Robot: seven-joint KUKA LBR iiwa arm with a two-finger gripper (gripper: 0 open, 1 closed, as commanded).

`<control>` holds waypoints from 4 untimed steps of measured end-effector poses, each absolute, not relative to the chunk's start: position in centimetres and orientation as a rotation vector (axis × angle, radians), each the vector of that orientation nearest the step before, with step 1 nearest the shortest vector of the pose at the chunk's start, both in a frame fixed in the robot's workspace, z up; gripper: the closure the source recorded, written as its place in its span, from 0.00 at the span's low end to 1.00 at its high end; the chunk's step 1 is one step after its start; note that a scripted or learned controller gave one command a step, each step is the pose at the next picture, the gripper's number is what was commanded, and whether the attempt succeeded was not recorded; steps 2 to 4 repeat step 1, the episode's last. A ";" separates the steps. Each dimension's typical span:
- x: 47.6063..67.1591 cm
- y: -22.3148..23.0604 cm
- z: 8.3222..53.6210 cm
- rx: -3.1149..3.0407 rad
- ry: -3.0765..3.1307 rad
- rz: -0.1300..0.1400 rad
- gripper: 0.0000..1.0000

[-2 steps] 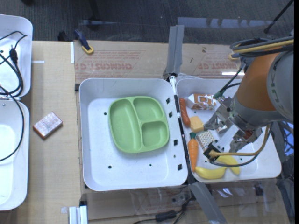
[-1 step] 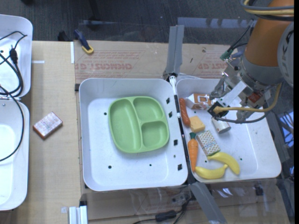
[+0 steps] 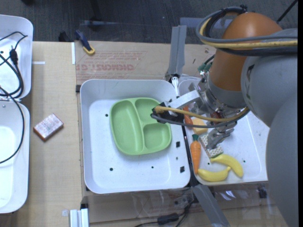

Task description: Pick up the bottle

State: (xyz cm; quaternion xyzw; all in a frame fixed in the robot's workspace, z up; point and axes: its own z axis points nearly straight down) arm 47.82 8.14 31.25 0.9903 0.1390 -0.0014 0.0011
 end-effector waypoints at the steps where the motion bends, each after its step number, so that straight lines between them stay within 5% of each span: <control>1: 47.7 0.0 19.8 3.105 0.473 -0.011 0.00; 4: 47.7 0.0 19.8 3.105 0.473 -0.011 0.00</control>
